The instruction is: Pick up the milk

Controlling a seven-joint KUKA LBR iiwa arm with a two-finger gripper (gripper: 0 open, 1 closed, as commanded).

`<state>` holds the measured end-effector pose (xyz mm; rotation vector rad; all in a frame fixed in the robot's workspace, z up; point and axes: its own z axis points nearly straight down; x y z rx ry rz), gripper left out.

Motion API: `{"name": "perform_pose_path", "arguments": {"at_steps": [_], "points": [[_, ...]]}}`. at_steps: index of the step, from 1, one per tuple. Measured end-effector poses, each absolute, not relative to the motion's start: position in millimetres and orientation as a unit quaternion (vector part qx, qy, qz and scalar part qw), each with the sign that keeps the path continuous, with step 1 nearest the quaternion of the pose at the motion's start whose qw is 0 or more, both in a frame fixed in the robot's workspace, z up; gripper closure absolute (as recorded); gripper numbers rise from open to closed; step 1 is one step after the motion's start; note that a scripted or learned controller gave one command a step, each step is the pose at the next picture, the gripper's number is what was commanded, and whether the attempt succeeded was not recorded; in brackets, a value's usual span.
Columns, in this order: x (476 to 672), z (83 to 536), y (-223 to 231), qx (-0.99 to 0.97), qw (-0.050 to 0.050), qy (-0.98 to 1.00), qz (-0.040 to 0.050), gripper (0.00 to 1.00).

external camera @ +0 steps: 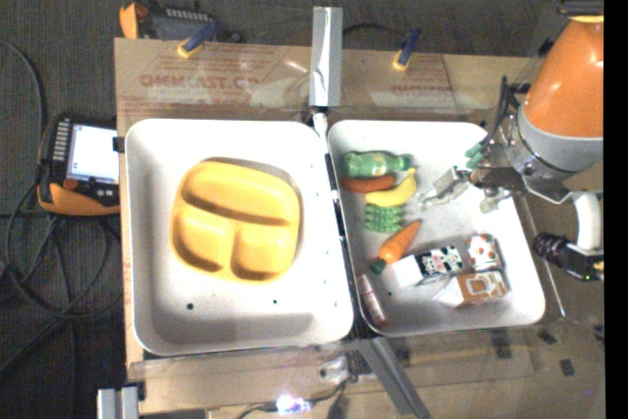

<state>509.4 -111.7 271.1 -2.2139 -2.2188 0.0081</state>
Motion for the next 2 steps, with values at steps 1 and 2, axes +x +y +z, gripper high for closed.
{"name": "perform_pose_path", "arguments": {"at_steps": [1,2], "points": [[489.8,255.2,-151.2,-0.630,0.003,-0.777,0.0015,0.00],[483.8,175.4,-163.9,-0.585,0.004,-0.811,0.0008,0.00]]}}
